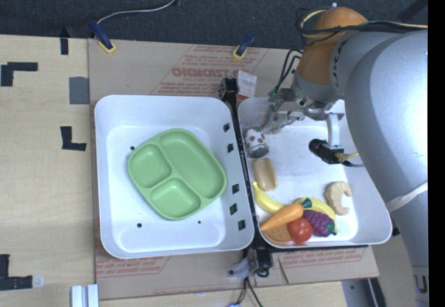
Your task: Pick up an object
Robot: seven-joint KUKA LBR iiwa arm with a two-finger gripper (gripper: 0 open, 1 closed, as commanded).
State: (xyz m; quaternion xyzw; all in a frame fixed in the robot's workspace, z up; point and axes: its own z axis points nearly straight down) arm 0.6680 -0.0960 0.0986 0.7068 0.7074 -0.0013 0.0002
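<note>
You can't tell the gripper (278,118) state; it hangs by the right bin's (375,229) far-left edge, bare floor just right of it.

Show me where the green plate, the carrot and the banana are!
green plate (176,172), camera view, middle divider.
carrot (283,216), camera view, middle of its orange body.
banana (264,198), camera view, its curved yellow middle.
</note>
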